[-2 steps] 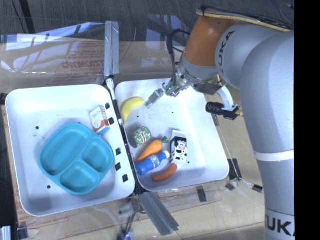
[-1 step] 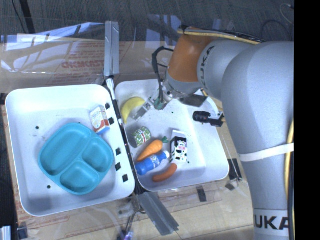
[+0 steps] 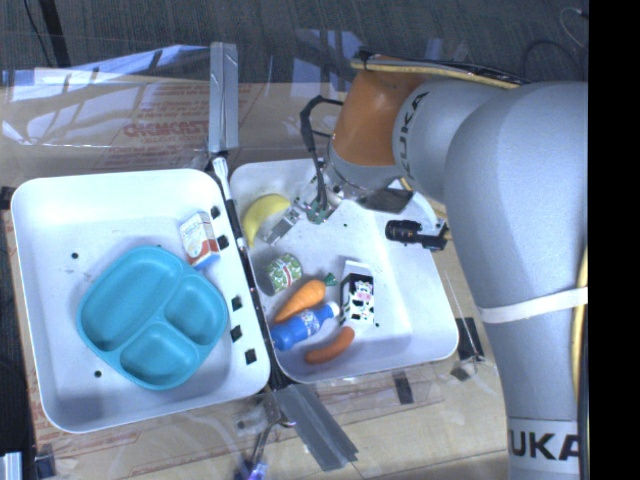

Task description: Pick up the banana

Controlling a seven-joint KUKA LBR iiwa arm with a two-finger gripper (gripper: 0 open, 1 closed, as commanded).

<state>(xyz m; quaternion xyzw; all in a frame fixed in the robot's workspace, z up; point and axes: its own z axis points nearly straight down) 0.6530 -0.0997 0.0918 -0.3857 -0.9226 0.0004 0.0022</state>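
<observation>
A: Banana point(image 3: 264, 213) at far left corner of right bin point(image 3: 425, 308), against divider wall. Probably light, smooth, curved; likely slippery plastic.

B: Best gripped across mid-body. Gripper point(image 3: 300, 213) just beside it, right side. Jaws: cannot tell. Ball point(image 3: 284, 271), carrot point(image 3: 300, 299) near.

Left bin point(image 3: 40, 268): holds a divided tray point(image 3: 150, 315) toward its near middle; a small carton point(image 3: 199, 237) lies just behind the tray's right corner.
Right bin point(image 3: 425, 308): sits beside the left bin on the worktop point(image 3: 110, 118).
Banana point(image 3: 265, 213): back left of the right bin, with the end effector point(image 3: 300, 216) just to its right.
Ball point(image 3: 284, 271): in front of the banana.
Carrot point(image 3: 301, 299): before the ball, with a bottle point(image 3: 303, 326) and sausage point(image 3: 331, 345) nearer still.
Cow-print carton point(image 3: 358, 299): right of the carrot.
</observation>
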